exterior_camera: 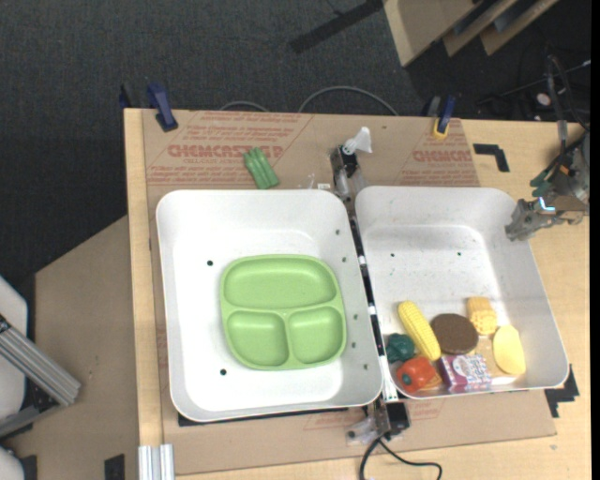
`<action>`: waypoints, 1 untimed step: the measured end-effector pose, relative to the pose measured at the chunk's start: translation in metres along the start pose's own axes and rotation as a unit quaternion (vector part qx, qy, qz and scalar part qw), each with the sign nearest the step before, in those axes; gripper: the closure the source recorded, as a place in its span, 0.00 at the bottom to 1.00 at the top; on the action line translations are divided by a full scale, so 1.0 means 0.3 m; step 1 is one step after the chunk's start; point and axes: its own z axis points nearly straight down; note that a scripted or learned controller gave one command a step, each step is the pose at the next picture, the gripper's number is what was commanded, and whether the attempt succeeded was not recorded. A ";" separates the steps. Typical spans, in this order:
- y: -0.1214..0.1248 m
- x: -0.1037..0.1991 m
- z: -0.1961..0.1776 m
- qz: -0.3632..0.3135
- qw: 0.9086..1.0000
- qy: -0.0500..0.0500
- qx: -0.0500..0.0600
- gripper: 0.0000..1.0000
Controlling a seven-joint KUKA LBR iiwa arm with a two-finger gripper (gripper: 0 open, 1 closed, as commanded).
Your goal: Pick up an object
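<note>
I see dark grey carpet (66,141) around the bench (112,281), wooden furniture (450,28) at top right, aluminium rail (33,366) lower left. Even lighting.

desk (234,150): two white bins side by side | left bin (187,234): green divided plate (281,311) in its middle | right bin (441,234): toy food in near corner, corn cob (418,329), brown disc (454,333), tomato (416,374), yellow lemon (508,350) | gripper (539,208): over right bin's far right rim
</note>
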 end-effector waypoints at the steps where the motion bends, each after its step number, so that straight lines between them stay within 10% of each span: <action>1: 0.034 0.020 0.115 0.000 1.000 0.003 0.007 1.00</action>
